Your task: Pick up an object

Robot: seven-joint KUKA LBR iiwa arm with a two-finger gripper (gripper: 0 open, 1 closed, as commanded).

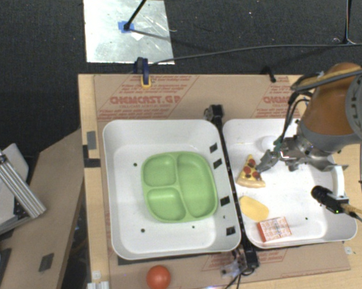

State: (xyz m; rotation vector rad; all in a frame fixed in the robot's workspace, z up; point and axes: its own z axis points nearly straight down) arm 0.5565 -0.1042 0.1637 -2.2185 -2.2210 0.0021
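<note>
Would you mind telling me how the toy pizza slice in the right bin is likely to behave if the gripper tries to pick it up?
The pizza slice lies flat on the right bin floor, so fingers may struggle to get under it. It looks thin and rigid, probably light plastic, apt to slide rather than roll. The gripper sits beside its edge, so a nudge could push it toward the yellow piece.

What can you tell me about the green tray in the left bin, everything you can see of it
The green tray is a pale green, smooth divided plate that looks like plastic, roughly square with rounded corners. Raised ridges split it into three compartments: two smaller ones on its left side, one above the other, and one long one down its right side. Nothing lies in any compartment. It lies flat, right side up, slightly rotated, near the middle of the left bin, resting on the bin's floor and apart from its walls.
</note>
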